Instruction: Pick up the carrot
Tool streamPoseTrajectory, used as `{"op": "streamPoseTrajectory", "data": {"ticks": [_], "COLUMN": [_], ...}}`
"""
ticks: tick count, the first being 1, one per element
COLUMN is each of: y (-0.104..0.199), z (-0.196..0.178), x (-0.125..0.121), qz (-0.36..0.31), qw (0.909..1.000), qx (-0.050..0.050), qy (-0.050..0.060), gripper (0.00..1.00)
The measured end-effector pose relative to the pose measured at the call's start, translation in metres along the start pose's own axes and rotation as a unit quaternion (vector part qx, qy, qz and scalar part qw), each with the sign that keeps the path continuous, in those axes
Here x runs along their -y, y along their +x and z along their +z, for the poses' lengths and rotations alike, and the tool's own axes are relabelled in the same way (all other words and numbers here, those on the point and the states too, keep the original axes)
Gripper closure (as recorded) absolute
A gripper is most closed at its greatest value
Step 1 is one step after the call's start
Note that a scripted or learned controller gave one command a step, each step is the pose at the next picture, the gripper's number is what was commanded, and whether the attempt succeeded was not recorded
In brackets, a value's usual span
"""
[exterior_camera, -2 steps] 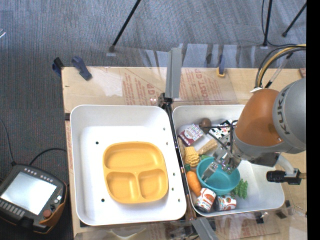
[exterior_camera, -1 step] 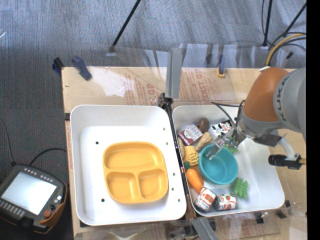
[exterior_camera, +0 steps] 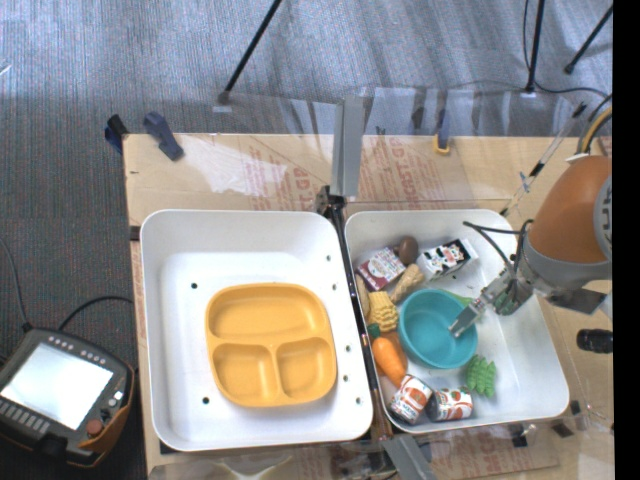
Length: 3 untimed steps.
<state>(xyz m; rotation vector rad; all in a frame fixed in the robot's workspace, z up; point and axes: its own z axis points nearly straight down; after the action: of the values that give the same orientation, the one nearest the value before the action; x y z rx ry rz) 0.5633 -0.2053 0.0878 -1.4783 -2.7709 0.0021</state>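
The short orange plastic carrot (exterior_camera: 390, 359) lies at the right bin's (exterior_camera: 540, 368) left wall, wedged between a teal bowl (exterior_camera: 432, 330) and small cans (exterior_camera: 411, 399), where the gripper (exterior_camera: 466, 320), jaws unreadable above the bowl, risks snagging neighbours.

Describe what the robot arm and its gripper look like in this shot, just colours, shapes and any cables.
The arm comes in from the view's right as a rounded orange band above a grey wrist section. Thin dark cables loop off the wrist. The gripper is small, slim and metallic grey, tapering to narrow fingers over the teal bowl. No markings can be made out on it.
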Motion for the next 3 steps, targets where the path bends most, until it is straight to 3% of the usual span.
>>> {"op": "streamPoseTrajectory", "data": {"ticks": [1, 2, 3], "y": [-0.041, 0.056, 0.015], "z": [-0.143, -0.059, -0.232], "x": [-0.047, -0.040, 0.005], "qz": [-0.015, -0.085, -0.056], "qw": [0.9998, 0.9964, 0.9984], "qx": [0.007, -0.004, 0.006], "qy": [-0.006, 0.002, -0.005], "gripper": [0.00, 0.00, 0.00]}}
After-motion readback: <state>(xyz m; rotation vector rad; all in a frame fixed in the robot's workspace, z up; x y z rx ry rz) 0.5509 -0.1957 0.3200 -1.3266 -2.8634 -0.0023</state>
